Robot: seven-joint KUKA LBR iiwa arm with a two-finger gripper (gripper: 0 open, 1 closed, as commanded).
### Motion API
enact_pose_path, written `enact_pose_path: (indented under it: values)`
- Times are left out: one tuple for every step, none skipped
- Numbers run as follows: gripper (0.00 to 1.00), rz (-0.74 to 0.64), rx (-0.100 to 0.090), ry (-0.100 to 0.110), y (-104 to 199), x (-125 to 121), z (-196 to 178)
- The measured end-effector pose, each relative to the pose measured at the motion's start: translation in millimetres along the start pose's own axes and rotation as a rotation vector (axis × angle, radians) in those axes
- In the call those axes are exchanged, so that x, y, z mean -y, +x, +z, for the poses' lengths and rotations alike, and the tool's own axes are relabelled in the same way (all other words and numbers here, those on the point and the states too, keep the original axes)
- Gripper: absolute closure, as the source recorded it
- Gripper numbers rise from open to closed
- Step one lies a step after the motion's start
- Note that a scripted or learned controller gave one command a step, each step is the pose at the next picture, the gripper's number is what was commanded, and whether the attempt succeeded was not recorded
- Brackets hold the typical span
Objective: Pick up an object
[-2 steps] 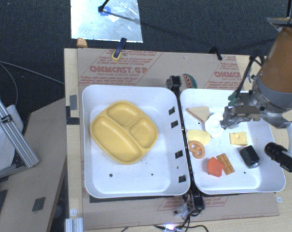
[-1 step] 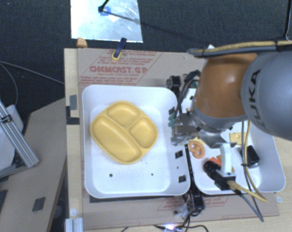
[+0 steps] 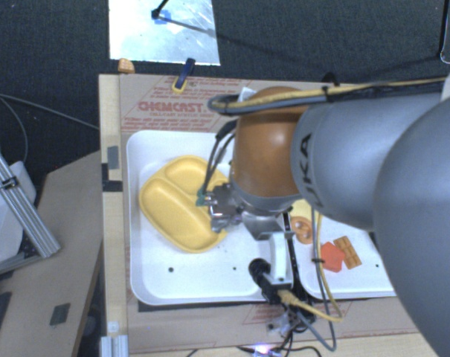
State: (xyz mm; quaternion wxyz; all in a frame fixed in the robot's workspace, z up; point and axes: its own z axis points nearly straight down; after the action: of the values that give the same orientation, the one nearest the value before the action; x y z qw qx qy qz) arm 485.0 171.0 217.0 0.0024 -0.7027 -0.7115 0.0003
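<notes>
Camera view: "CHEMCAST" printed on cardboard [image 3: 165,104] behind arm [image 3: 344,162], pincer [image 3: 219,216] state unclear

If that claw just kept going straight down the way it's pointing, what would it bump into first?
Most likely the yellow dish in the left bin. The claw hangs over the dish's right edge, though its height above the dish is hard to judge from this angle.

One fixed cam above the bench, looking down at a slant on both white bins [image 3: 146,274]. Left bin sits mid-frame, right bin runs toward the right edge. The grey arm [image 3: 381,169] comes in from the right & sits close under the lens, so it looms large and blocks much of the bins. Dark floor across the top, cardboard sheet [image 3: 161,99] under the bins.
</notes>
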Motion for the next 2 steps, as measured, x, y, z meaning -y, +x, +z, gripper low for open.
enact_pose_path:
  values:
    - [1.0,0.018,0.004,-0.014,-69.3,-51.2,-62.3]
    - [0.0,0.011,0.003,-0.005,-65.0,-48.3,-58.6]
